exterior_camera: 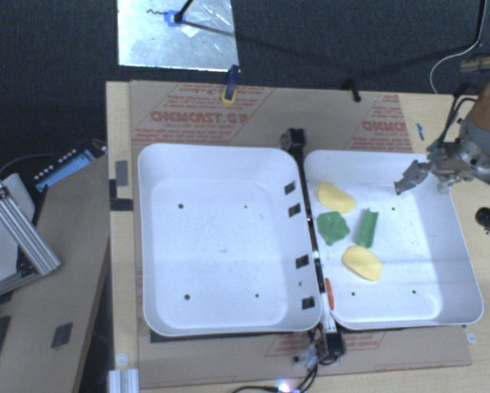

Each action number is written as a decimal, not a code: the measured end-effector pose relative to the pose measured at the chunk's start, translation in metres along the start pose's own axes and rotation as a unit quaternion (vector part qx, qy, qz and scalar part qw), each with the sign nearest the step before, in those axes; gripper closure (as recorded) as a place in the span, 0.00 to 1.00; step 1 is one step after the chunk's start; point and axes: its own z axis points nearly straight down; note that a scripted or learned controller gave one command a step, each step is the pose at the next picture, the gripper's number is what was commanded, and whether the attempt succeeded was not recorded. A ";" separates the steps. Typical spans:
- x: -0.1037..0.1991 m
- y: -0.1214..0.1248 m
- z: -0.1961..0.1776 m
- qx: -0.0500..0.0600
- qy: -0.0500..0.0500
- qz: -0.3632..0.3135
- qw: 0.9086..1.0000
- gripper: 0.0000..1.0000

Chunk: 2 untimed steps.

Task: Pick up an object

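Hovering above the far right part of the right bin (454, 301), my gripper (409, 180) points toward the objects, and I cannot tell how it is set; nothing shows in its hold. My grey arm (483, 137) is cut off at the picture's right side.

Taking that right bin as my mark, nearest its front rim lies a yellow lump (362, 262). Behind it, toward the bin's middle, a green crumpled piece (333, 227) sits just beside a green block (367, 227), the block on the side closer to my gripper. Farther back rests a second yellow lump (336, 196), well apart from my gripper.

Left of the right bin stands the left bin (159, 244), joined to it by dark clips (298, 236).

Under both bins lies a brown board (204, 109) printed "CHEMCAST GP" in red; the same print beyond the right bin is too slanted to read fully. Farthest back lies a shiny foil sheet (177, 21).
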 end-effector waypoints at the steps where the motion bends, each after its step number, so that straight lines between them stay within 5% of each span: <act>1: 0.040 -0.015 0.058 0.002 0.001 -0.002 1.000 0.00; 2: 0.068 -0.033 0.102 0.001 0.001 -0.001 1.000 0.00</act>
